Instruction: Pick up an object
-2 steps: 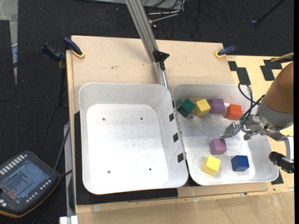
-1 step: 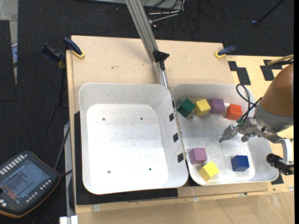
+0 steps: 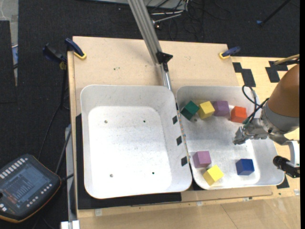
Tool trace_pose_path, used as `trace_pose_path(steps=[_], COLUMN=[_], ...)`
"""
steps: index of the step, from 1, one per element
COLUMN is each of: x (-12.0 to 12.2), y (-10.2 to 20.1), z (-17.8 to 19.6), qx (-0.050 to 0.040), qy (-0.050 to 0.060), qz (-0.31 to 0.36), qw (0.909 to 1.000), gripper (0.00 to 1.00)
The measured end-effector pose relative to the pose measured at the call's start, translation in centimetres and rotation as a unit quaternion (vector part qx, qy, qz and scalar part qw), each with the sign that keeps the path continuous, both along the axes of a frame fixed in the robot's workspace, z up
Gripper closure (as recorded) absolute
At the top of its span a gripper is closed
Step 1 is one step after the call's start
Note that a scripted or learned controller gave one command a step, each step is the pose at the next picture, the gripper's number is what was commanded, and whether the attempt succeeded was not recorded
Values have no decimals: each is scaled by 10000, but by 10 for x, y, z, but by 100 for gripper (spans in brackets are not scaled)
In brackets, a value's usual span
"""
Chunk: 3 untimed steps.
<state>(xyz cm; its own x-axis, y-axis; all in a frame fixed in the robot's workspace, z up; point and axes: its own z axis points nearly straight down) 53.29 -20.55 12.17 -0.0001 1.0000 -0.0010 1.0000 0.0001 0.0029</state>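
Seven small blocks sit in the right bin (image 3: 271, 178); left bin (image 3: 95, 128) sits next to it, rims touching at the middle. Both bins rest on a tan bench (image 3: 124, 61).

Back row of right bin, left to right: green block (image 3: 190, 110), tilted, near the inner wall; yellow block (image 3: 206, 109) touching or just beside it; purple block (image 3: 220, 108) just beside the yellow; orange block (image 3: 238, 113) a bit apart to the right and slightly nearer the camera.

Front row: 2nd purple block (image 3: 201, 158) near the inner wall, w/ a 2nd yellow block (image 3: 213, 174) just in front of it, corners nearly touching. Blue block (image 3: 244, 166) sits further right, apart from both.

Arm comes in from the right, orange band (image 3: 289, 94) above grey wrist. Gripper (image 3: 238, 138) is over the right bin, roughly btwn the orange block and the blue block, closer to the orange one but not touching either as far as I can see. Claw state: cannot tell, too small and dark against the bin floor. No block is visible in it.

Off the bench: a handheld pendant (image 3: 24, 187) lies on the dark floor at lower left; a metal pole (image 3: 145, 25) slants down to the bench's back-middle; blue-and-yellow clamps (image 3: 75, 48) at the back corners.
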Motion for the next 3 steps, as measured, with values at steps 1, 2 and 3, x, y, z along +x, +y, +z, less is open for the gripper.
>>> trace_pose_path(steps=[1,2,3], x=[3,11,12], y=[1,-6,-6], z=[43,91,109], qx=[-6,-12,-5], qy=[-10,-18,-4], qz=[11,11,11], qw=[10000,10000,10000], gripper=[100,100,100])
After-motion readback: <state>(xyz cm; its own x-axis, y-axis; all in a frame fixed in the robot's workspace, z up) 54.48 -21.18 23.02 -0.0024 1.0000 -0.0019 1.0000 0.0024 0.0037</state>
